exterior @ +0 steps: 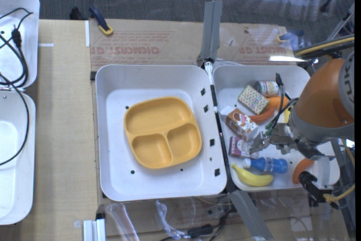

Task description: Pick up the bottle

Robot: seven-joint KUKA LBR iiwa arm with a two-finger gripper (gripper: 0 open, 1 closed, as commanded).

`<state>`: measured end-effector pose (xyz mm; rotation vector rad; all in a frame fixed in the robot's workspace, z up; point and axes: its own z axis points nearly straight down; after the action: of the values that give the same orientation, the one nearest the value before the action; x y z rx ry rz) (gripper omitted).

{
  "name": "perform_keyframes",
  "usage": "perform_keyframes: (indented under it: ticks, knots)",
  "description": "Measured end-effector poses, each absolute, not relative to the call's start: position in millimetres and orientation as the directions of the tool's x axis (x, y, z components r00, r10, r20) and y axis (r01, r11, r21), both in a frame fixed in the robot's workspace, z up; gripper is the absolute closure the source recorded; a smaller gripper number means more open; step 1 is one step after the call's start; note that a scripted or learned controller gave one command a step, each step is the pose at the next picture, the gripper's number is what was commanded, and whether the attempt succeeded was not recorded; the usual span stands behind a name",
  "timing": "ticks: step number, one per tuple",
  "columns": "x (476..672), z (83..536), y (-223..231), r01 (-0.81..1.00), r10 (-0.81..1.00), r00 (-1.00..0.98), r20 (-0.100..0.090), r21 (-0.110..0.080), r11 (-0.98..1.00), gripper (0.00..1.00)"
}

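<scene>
Two shallow white bins sit side by side on the bench. The left bin (107, 138) holds a single thing: a yellow divided plate (162, 131) with three compartments, lying flat near the middle.

The right bin (224, 77) is crowded. At its front edge lies a banana (252, 176), and just behind it, touching or nearly so, lies the bottle (269, 165) on its side, clear blue plastic with a white label and its cap pointing left. Left of the bottle is a small dark red packet (237, 148), and behind that a carton (241, 122) printed in red and white. Farther back rests a checkered box (253, 99), tilted, with a small can (268, 87) beside it near the rear wall. An orange carrot-like piece (266, 113) curves between the box and the arm. An orange round thing (303, 169) sits at the bin's right front, partly hidden.

The arm's orange band (327, 100) looms over the right side of this bin. The gripper (264, 140) hangs just behind the bottle, above the red packet's edge; whether its jaws are apart or together cannot be told, and nothing is seen held.
</scene>
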<state>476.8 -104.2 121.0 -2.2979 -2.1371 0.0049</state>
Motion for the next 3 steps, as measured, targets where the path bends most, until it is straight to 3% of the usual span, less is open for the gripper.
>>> perform_keyframes:
  ticks: [1,2,3]
  knots:
    - [479.2,95,-148,0.957,0.957,-0.289,0.0,0.004,0.289,0.0]
    - [480.0,104,-147,0.958,0.958,-0.288,0.003,0.005,0.288,1.0]
    - [480.3,113,-147,0.959,0.959,-0.284,0.003,0.005,0.284,1.0]
